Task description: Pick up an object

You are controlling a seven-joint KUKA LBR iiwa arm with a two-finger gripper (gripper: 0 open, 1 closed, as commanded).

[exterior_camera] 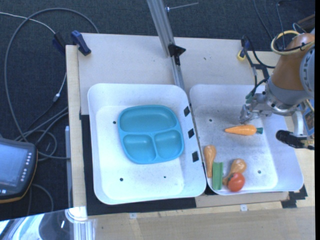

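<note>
An orange toy carrot [241, 130] with a green stub lies across the middle of the right bin [280, 181]. My gripper [248, 113] hangs just above and behind it, under the grey and orange wrist; nothing shows between its tips. Near the bin's front edge lie an orange piece [209, 155], a green stick [217, 176], a red tomato [236, 182] and a small yellow-orange piece [238, 165]. A blue divided plate [150, 133] rests in the left bin [107, 184].
A slanted metal pole [162, 21] rises from the bench between the bins. Black clips [190, 132] sit along the bins' shared wall. A black part [295, 139] of the arm overhangs the right bin's right side. Cables and a tablet [15, 169] lie left of the bench.
</note>
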